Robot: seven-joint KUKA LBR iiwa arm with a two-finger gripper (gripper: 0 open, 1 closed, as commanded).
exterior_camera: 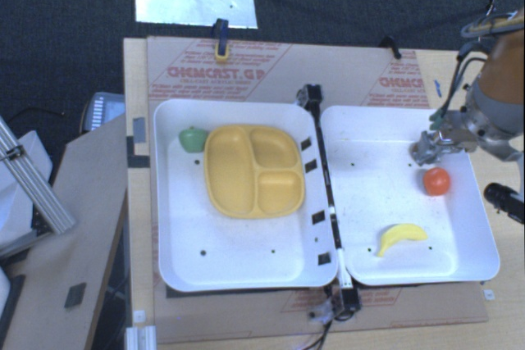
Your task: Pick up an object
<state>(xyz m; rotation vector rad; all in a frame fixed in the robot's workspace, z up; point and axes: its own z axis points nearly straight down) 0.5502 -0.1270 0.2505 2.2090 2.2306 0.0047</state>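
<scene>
- The tool (426,148) hangs over the upper right part of the right bin (476,266), at the end of the grey arm (500,106) that reaches in from the right; whether it is open or closed I cannot tell, since it reads as a small metallic cluster seen from above; nothing shows gripped in it.
- Just beside it, below and slightly right, lies a red-orange ball (436,181), perhaps a toy tomato; this is the nearest candidate to pick, apart from the tool but close.
- Further down the same bin lies a yellow banana (401,238), curved, well apart from the ball; it sits on the bin floor, away from the walls.
- In the left bin (164,201) a yellow divided tray (253,171) takes up the middle; a green round fruit (192,138) touches or nearly touches the tray's upper left corner.
- Both bins rest on a surface (271,70) covered with printed board.
- To do the step well, I judge: shift the tool to centre over the ball before descending; a round thing will roll if struck off-centre, so come straight down and close evenly across its widest part; the right wall of the bin is near, so leave clearance there.
</scene>
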